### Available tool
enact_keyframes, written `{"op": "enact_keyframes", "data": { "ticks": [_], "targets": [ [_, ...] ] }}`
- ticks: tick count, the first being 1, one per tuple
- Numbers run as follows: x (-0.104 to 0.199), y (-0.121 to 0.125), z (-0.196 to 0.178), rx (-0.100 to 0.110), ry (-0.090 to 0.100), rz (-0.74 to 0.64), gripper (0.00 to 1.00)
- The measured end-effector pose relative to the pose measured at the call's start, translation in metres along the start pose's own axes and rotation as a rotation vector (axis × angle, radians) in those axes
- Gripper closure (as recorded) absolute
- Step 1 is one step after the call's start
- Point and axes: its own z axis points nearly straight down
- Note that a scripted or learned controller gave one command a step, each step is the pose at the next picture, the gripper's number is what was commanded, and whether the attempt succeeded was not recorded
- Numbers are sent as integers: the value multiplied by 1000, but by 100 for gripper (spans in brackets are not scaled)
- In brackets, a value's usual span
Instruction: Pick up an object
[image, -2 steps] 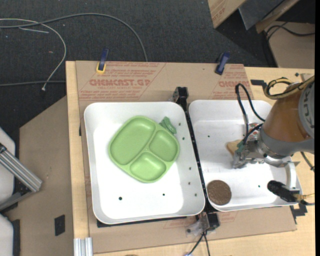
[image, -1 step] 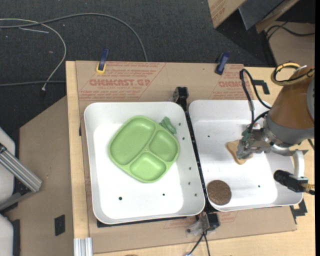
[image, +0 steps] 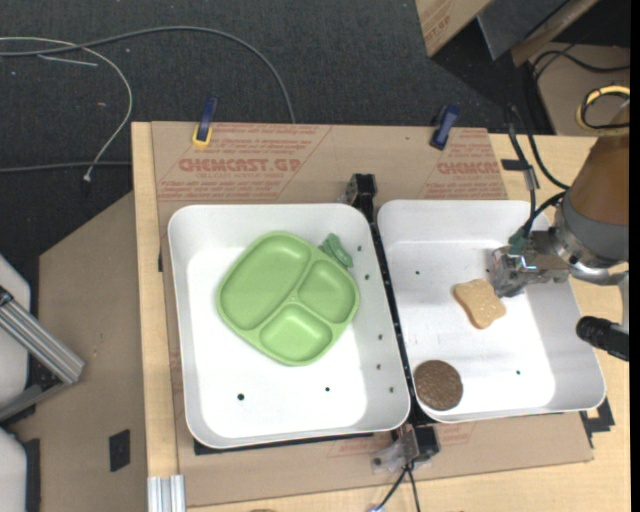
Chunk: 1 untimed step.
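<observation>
The pincer hangs in the right bin, its state impossible to tell from here. The tan biscuit lies just below-left of it, long axis slanting toward lower right. A brown disc sits nearer the front rim.

A cardboard-topped bench bears two white bins side by side.

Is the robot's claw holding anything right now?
It cannot be told. The gripper sits right at the upper edge of the tan bread-shaped piece, but nothing shows between its fingers.
</observation>
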Motion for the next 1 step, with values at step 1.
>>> {"op": "enact_keyframes", "data": {
  "ticks": [1],
  "targets": [
    [0,1,-13,5,1,1,100]
  ]
}}
